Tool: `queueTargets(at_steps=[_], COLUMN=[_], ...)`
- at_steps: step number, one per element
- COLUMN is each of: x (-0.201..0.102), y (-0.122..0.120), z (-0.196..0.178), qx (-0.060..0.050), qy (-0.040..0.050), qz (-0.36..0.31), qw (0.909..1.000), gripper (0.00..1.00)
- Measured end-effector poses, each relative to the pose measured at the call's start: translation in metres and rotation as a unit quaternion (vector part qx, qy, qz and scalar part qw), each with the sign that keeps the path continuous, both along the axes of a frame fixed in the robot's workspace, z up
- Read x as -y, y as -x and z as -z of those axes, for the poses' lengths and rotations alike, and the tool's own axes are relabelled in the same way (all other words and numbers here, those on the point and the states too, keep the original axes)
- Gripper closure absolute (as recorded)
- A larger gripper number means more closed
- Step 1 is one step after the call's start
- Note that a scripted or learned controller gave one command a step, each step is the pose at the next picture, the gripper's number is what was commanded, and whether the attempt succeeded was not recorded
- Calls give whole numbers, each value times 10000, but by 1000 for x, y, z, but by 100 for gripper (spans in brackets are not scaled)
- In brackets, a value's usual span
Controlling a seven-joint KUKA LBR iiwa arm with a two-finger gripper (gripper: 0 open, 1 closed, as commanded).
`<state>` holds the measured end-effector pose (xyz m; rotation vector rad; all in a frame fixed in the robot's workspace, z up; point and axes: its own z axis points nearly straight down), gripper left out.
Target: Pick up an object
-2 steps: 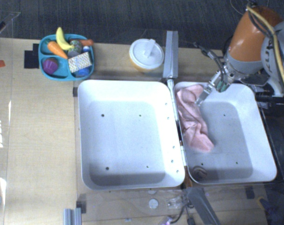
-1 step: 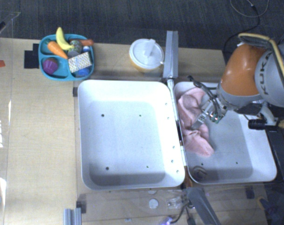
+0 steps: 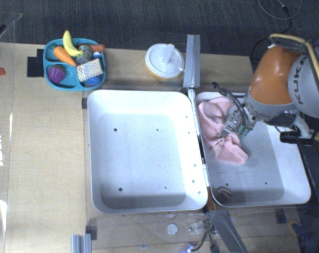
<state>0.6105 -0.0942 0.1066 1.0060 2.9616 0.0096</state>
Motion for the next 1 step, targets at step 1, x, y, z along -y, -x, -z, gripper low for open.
queueTargets(at_steps=[1], x=[-18], y=[-40], z=[-80], qx=[-49], qy=[-1], qz=[1061], qw=[9943], gripper=[100])
